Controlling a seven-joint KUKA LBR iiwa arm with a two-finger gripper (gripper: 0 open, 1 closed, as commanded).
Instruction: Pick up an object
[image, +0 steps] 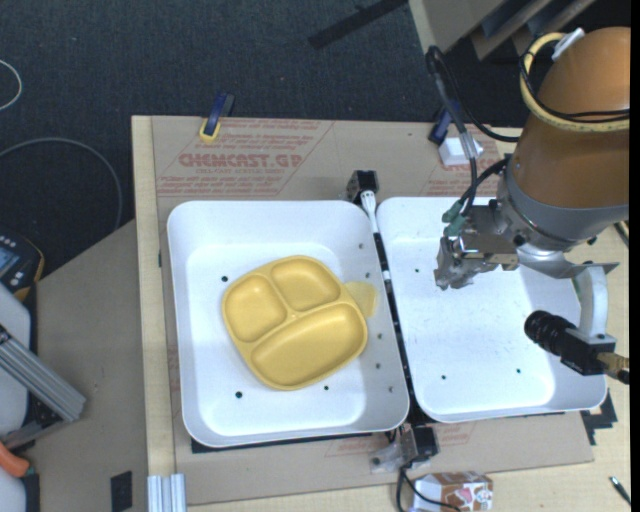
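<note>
On the brown bench (300, 160), two white bins are sitting side by side. The yellow tray (293, 321) is lying in the left bin (190, 300); the gripper (455, 275) is hovering over the right bin (480, 370).

Yellow 3-compartment tray (294, 322) in left bin (190, 300)

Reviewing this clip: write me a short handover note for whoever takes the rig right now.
Gripper: over the right bin, nothing visibly held.
Yellow divided plate: lies flat in the left bin, with a small yellow piece at its right edge.
Done: nothing picked yet.
Left: move the arm across to the left bin, grasp the plate and lift.
</note>
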